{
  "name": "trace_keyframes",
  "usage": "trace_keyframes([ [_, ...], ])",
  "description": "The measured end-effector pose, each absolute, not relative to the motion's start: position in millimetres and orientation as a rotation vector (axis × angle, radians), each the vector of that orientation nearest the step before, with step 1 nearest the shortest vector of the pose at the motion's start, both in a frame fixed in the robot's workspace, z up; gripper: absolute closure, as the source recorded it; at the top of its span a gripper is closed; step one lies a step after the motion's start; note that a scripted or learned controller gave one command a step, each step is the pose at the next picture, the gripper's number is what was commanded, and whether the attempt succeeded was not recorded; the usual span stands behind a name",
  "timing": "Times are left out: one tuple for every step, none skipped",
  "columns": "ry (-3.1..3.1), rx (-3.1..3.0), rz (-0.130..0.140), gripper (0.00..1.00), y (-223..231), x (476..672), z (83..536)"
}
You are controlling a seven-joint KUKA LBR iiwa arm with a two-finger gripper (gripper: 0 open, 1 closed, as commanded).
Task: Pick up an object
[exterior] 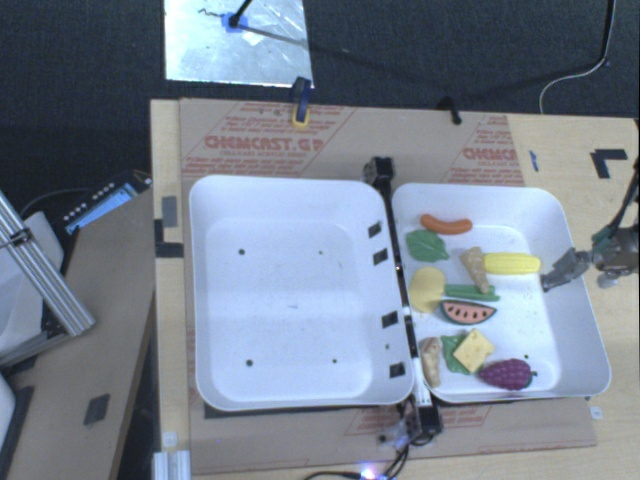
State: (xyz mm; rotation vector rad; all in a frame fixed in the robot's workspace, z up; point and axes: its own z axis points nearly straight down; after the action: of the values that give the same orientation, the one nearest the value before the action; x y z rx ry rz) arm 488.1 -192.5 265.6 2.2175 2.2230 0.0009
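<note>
The right bin [575, 343] holds several toy foods: an orange sausage [445, 225], a green leaf [427, 246], a yellow corn cob [511, 263], a beige piece [476, 268], a yellow fruit [427, 288], a watermelon slice [468, 313], a yellow cheese block [474, 349], purple grapes [505, 373] and a tan piece [431, 360]. My gripper [556, 276] hangs over the bin's right rim, just right of the corn cob and apart from it. Nothing shows in its grasp.
The left bin [290, 288] lies beside the right one, with black clips [385, 258] along the shared wall. Both rest on a cardboard sheet [260, 138]. A metal rail [45, 288] and a grey device [100, 203] lie at the left.
</note>
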Motion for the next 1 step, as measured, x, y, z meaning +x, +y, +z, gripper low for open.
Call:
trace_keyframes([
  [2.237, 2.216, -0.002, 0.00, -145.8, 528.3, 144.2],
])
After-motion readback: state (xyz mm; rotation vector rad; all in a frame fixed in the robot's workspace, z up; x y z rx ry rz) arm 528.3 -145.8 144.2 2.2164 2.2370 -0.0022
